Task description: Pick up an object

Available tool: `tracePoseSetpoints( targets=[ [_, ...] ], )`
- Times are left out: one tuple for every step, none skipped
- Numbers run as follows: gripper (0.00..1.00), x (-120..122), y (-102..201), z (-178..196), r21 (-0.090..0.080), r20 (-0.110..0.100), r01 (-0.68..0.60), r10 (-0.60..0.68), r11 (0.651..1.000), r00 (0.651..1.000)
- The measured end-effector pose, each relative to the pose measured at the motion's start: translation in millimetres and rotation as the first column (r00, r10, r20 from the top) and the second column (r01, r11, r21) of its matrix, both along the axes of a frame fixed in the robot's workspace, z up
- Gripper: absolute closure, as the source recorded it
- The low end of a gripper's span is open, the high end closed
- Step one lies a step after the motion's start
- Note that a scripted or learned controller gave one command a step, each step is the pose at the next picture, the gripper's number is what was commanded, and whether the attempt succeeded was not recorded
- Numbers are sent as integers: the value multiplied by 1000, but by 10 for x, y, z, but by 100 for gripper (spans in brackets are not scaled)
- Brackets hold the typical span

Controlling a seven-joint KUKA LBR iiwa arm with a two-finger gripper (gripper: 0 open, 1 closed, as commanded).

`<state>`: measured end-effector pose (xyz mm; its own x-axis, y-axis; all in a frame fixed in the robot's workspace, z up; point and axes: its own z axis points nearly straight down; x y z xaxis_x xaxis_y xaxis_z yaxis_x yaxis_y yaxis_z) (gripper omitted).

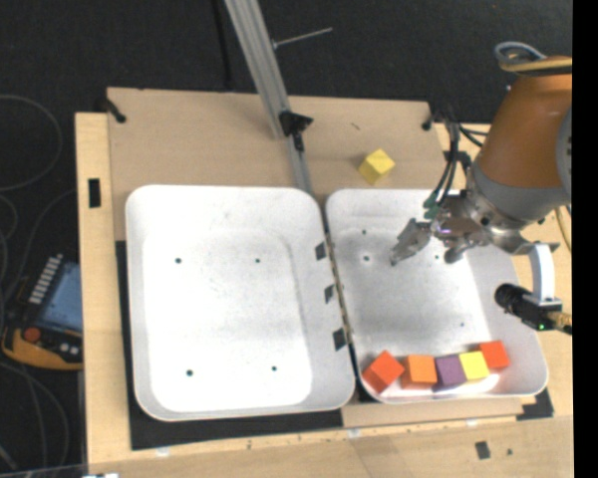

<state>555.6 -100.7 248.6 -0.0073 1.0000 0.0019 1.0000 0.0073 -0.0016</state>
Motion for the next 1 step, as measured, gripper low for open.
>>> tracePoseSetpoints(
  targets=[
    [0, -97, 214, -161, -3, 1, 4, -4, 1000, 1000]
  ],
)
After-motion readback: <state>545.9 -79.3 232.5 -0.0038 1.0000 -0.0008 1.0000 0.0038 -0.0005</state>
